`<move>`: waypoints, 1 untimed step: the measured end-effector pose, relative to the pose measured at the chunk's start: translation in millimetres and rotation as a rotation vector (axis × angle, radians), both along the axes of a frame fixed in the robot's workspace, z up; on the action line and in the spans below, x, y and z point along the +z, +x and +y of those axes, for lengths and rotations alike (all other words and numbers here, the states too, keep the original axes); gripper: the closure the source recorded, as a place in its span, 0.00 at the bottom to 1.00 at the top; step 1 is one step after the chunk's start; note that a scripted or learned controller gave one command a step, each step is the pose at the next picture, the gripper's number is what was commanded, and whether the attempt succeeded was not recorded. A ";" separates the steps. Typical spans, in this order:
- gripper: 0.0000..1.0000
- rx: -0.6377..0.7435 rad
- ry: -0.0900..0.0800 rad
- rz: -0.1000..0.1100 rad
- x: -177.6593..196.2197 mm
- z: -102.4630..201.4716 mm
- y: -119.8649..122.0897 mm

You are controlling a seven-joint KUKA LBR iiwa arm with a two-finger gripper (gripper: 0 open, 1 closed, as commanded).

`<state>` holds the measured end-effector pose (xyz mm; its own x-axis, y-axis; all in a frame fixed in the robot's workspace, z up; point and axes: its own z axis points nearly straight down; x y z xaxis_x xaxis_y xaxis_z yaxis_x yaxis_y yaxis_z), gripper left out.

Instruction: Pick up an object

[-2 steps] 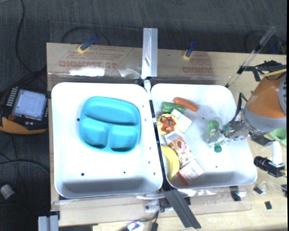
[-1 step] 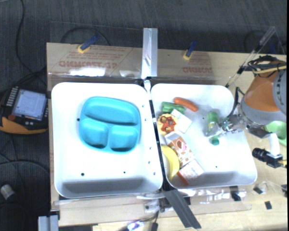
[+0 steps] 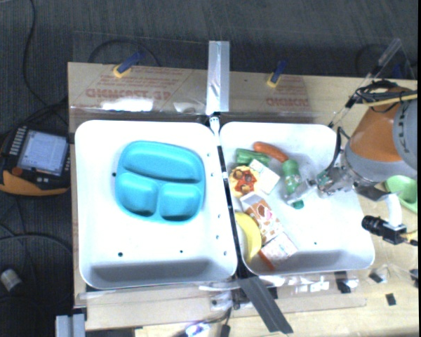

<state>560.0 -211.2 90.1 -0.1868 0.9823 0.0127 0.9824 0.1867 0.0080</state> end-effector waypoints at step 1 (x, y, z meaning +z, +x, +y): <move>1.00 0.000 -0.012 -0.007 9.0 -3.2 0.7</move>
